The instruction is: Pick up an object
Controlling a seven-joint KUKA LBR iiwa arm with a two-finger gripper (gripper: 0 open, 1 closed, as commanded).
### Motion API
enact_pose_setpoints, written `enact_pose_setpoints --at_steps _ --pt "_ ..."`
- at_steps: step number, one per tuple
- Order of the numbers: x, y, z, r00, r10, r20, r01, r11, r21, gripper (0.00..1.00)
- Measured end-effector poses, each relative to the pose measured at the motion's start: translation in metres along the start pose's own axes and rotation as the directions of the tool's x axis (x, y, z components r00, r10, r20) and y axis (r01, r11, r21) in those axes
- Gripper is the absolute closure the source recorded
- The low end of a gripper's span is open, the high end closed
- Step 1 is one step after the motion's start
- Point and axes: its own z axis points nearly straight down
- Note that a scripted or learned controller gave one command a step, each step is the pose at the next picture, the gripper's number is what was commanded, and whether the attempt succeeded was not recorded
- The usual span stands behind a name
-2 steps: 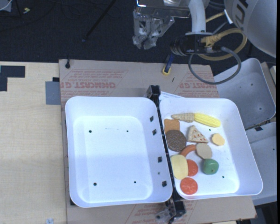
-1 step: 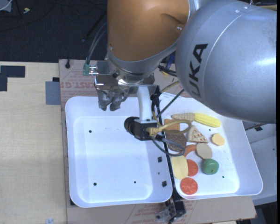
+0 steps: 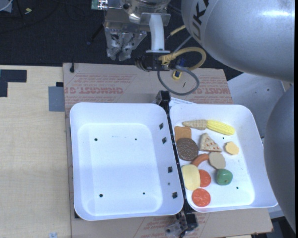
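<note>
The right bin (image 3: pixel 243 192) holds several toy foods. Among them are a yellow corn cob (image 3: pixel 220 127), a brown round cookie (image 3: pixel 187 148), a pizza slice (image 3: pixel 208 143), a green ball (image 3: pixel 223 176), a pale yellow piece (image 3: pixel 190 176) and a red-orange disc (image 3: pixel 201 198). My gripper (image 3: pixel 122 47) hangs high at the top of the view, beyond the back edge of the left bin (image 3: pixel 116 165), far from the foods. I see nothing held under it.
Both bins rest on a brown cardboard sheet (image 3: pixel 114 86) on the wooden bench. A black clip strip (image 3: pixel 170 152) joins them. A looped yellow cable (image 3: pixel 181 73) dangles by the wrist. The big grey arm (image 3: pixel 248 24) covers the upper right.
</note>
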Motion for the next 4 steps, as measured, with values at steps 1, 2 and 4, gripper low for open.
enact_pose_setpoints --at_steps 1,2,4 --pt "0.000 -0.005 -0.074 1.000 -0.003 0.000 0.003 1.000 0.002 1.00" --pt "-0.053 -0.074 -0.069 1.000 0.004 0.004 -0.004 1.000 0.014 1.00" --pt "0.000 -0.056 -0.075 1.000 0.001 -0.001 -0.001 1.000 -0.004 1.00"
